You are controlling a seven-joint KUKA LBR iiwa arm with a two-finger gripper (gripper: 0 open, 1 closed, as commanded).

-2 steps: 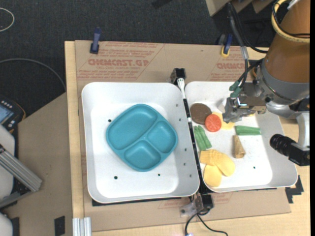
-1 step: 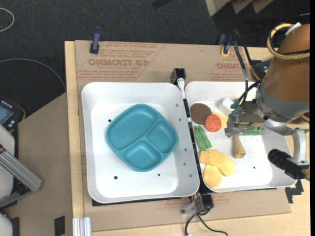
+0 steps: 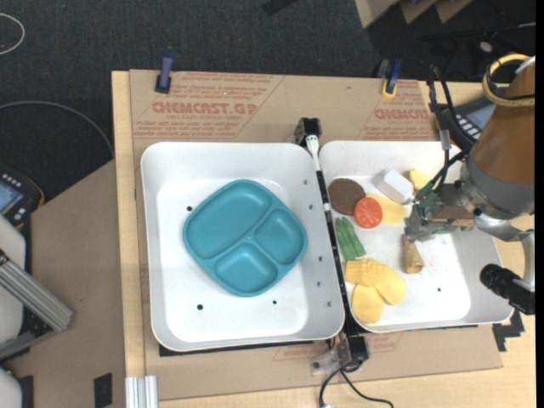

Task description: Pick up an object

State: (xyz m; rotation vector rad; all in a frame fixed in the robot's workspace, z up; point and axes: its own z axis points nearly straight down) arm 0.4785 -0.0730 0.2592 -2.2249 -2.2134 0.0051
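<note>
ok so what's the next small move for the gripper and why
Probably a short, straight drop. The gripper hangs in the right bin over a tan piece, with the tomato and green piece off to its left, so coming straight down should meet only the tan piece.

Red printed lettering runs across the far part of the brown cardboard sheet [image 3: 255, 100] under the two bins. On the far left, beyond the left bin, the large line reads roughly "CHEMCAST G P", with a smaller line of red print above it and another below, both too small to read. On the far right, beyond the right bin, the same "CHEMCAST" print shows again, partly cut off.
</note>
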